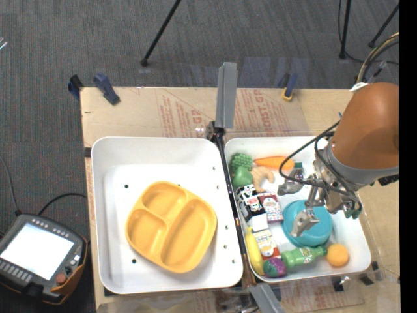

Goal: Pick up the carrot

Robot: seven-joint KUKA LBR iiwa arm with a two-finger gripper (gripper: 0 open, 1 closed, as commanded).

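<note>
- You have the carrot (272, 162) lying near the far edge of the right bin (365, 240), just beside the green broccoli toy (241, 168), with its tip pointing toward the arm.
- Your gripper (305, 222) hangs over the teal bowl (311, 225), well short of the carrot; its 2 fingers look spread, with nothing between them.
- The yellow tray (172, 225) sits alone in the left bin (104, 175), so in my judgement you must shift toward the far-left corner before descending.

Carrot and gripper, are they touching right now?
Apart. The camera view shows the gripper over the teal bowl, with the carrot lying well away near the bin's far edge.
</note>
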